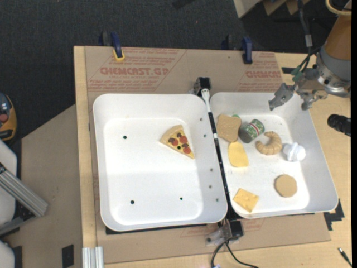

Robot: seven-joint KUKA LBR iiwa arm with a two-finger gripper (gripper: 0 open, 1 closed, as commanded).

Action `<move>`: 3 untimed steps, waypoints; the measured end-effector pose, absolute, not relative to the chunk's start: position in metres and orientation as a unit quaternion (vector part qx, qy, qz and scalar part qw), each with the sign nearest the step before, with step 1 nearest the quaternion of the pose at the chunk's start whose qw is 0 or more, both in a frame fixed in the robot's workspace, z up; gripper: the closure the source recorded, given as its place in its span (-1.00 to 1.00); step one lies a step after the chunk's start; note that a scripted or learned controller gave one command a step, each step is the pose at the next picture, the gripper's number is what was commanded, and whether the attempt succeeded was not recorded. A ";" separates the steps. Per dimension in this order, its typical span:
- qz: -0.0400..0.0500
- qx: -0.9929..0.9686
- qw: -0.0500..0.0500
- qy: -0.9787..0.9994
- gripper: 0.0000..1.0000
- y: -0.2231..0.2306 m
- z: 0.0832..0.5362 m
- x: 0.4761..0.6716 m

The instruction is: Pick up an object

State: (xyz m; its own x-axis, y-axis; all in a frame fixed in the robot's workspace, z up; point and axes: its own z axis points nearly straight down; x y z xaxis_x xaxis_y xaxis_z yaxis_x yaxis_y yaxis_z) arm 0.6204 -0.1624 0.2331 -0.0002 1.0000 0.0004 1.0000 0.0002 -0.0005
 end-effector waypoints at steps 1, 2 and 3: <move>0.000 -0.706 0.003 -0.708 -1.00 -0.153 0.080 0.622; -0.001 -0.707 -0.002 -0.707 1.00 -0.155 0.097 0.623; 0.002 -0.710 0.001 -0.705 1.00 -0.229 0.084 0.578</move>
State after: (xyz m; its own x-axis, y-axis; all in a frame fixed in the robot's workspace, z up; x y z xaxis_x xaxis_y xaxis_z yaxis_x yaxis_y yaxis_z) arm 0.5783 -0.2289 0.0845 0.0069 1.0000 -0.0006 1.0000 -0.0069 -0.0044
